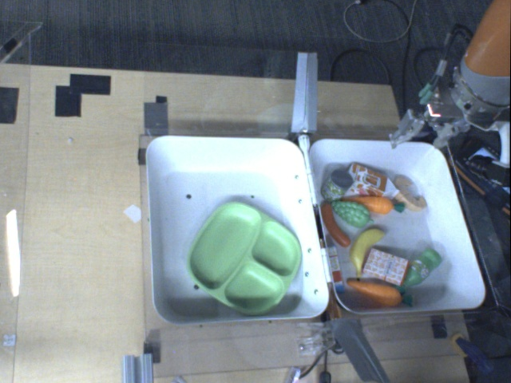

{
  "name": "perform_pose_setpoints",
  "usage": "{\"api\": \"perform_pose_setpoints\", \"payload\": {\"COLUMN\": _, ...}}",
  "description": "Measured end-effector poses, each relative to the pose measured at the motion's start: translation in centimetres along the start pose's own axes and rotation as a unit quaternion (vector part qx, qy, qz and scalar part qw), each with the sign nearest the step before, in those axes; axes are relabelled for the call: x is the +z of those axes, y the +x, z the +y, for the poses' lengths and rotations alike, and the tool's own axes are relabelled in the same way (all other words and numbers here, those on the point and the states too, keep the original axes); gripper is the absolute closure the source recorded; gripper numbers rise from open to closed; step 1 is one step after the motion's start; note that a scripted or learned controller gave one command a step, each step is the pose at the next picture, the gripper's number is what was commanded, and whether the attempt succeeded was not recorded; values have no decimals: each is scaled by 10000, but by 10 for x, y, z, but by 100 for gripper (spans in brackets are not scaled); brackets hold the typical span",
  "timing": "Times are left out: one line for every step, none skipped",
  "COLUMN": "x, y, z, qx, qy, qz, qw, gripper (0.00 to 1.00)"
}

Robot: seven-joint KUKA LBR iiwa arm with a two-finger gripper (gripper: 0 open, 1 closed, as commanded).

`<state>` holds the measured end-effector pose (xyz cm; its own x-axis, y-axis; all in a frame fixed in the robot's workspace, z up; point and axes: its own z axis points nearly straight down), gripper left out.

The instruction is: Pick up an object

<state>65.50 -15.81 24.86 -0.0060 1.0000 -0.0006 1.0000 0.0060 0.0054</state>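
We see the grey two-finger gripper (417,124) above the right white bin's (471,270) far rim — fingers apart, nothing btwn them.

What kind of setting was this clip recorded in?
Most likely a robotics lab bench: two white bins on a wooden bench, toy food as grasping props, and loose cables on the carpet.

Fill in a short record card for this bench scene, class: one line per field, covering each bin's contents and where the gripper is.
left bin: green divided plate
right bin: toy foods, including a banana, a carrot, a small printed box and a green bottle
gripper: over the right bin's far edge, above the toys
held item: none seen
arm: enters from the right, orange band visible
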Motion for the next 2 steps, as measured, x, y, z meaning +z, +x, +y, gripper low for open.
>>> {"api": "perform_pose_setpoints", "payload": {"x": 127, "y": -8, "z": 5, "qx": 1041, "qy": -130, "qz": -16, "qw": 9945, "gripper": 0}}
{"api": "perform_pose_setpoints", "payload": {"x": 137, "y": 3, "z": -26, "qx": 1734, "qy": -293, "qz": 7, "qw": 9844, "gripper": 0}}
